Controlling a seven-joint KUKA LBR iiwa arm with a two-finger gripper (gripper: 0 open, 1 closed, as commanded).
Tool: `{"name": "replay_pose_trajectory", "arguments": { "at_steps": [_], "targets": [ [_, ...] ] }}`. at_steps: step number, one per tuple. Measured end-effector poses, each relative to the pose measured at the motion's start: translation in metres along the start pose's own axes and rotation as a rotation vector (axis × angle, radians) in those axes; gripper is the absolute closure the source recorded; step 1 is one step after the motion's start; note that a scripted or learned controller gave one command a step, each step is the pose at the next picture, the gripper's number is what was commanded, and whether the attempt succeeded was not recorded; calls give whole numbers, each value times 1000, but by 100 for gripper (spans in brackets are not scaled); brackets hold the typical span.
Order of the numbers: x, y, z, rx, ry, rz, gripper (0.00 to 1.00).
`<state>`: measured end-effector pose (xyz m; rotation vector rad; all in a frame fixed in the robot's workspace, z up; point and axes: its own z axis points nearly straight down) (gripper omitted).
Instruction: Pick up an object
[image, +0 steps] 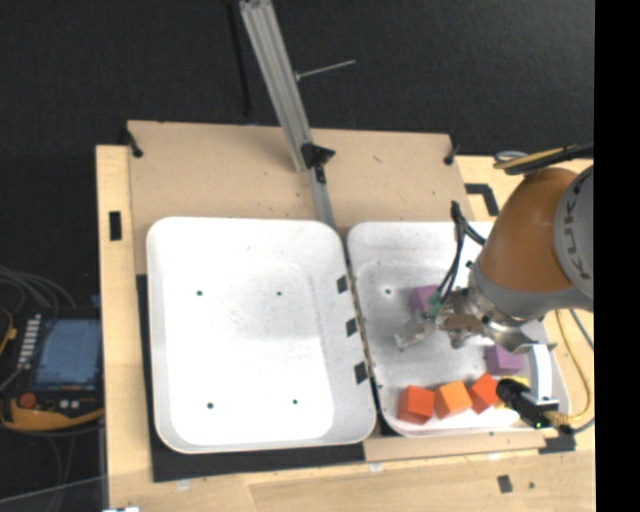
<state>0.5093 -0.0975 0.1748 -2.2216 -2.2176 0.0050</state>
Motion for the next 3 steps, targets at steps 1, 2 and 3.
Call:
{"name": "replay_pose_trajectory", "arguments": {
  "at_steps": [1,2,3],
  "targets": [
    [-6,-10,56,2,0,0,0],
    [-8,-9,77,-5,-1,1,0],
    [-9,-8,66,-10,-1,8,100]
  ]
}}
